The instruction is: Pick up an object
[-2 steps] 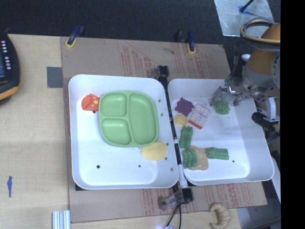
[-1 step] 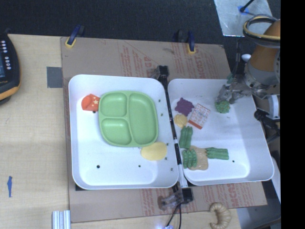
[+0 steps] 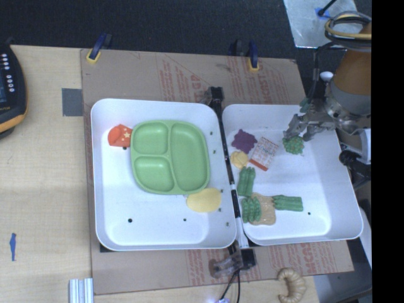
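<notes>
Jaws (image 3: 297, 133) are seen low over the far part of the right bin (image 3: 328, 201), hanging from the grey arm (image 3: 350, 84) with its orange band, which reaches in from the right. Whether those jaws are spread or closed cannot be told from this slant; the metal parts are bunched together and blurred. A small green broccoli-like piece (image 3: 293, 146) is found just beneath and touching them, though a grip on it cannot be confirmed.

Further left in the same bin, a purple piece (image 3: 243, 140) is seen, with a small printed packet (image 3: 264, 153) just beside it. A little yellow piece (image 3: 238, 160) lies near the bin's left wall. Nearer, a green vegetable (image 3: 245, 182) is laid lengthwise, and a cluster of green toys on a tan piece (image 3: 260, 209) rests at the near side, with another green piece (image 3: 287, 202) extending right.

In the left bin (image 3: 113, 219), a green divided plate (image 3: 170, 156) is placed centrally. A red piece (image 3: 119, 135) is tucked by its far left edge, and a pale yellow piece (image 3: 204, 200) touches its near right corner.

Both bins are carried on a brown board (image 3: 158, 74) clamped to the table (image 3: 38, 188).
</notes>
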Robot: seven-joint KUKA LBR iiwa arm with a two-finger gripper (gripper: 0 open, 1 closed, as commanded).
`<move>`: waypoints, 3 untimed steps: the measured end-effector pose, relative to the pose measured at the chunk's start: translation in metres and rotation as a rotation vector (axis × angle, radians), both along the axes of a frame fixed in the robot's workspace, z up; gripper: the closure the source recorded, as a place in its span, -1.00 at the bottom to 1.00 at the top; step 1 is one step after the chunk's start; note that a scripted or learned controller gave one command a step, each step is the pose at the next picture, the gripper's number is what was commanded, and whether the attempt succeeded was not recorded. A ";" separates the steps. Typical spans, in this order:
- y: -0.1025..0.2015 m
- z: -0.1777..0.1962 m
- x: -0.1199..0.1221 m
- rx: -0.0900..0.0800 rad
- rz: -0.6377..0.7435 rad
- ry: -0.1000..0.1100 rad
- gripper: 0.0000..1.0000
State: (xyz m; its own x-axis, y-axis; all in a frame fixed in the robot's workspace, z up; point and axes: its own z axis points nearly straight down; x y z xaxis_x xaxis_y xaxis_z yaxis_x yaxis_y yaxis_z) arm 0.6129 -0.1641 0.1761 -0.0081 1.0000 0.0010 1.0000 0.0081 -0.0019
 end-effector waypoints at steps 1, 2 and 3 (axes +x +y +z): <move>0.068 0.065 0.018 0.000 0.003 -0.007 1.00; 0.064 0.061 0.016 -0.001 -0.004 0.001 -1.00; 0.011 0.004 -0.008 -0.003 -0.008 0.008 -1.00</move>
